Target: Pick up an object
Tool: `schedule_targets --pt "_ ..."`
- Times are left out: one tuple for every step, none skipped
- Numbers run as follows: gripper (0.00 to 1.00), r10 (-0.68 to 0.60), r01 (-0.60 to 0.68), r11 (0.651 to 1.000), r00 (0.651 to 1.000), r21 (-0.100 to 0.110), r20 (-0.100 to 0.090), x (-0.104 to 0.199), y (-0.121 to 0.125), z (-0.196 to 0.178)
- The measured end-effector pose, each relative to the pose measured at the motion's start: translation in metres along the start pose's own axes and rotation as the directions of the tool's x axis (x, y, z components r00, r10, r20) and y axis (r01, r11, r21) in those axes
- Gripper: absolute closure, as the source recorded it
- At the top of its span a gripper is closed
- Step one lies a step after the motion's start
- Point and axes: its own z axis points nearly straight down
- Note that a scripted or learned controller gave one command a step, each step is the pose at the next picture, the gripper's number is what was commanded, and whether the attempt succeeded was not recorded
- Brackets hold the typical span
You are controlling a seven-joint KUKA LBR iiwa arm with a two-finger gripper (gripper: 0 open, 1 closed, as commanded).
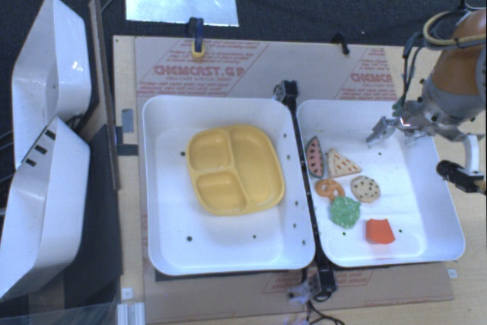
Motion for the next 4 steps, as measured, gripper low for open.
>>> schedule_targets --pt "0.0 0.0 0.0 1.0 1.0 -0.001 0.0 0.01 -0.003 0.049" --pt "1.0 0.0 0.0 1.0 1.0 -0.006 0.002 0.009 -0.001 0.036" --pt "1.0 -0.001 0.001 1.0 1.0 -0.008 0.002 0.018 -0.002 -0.012" --pt "1.0 -0.001 0.001 1.0 1.0 -0.009 0.002 0.022 0.006 -0.059"
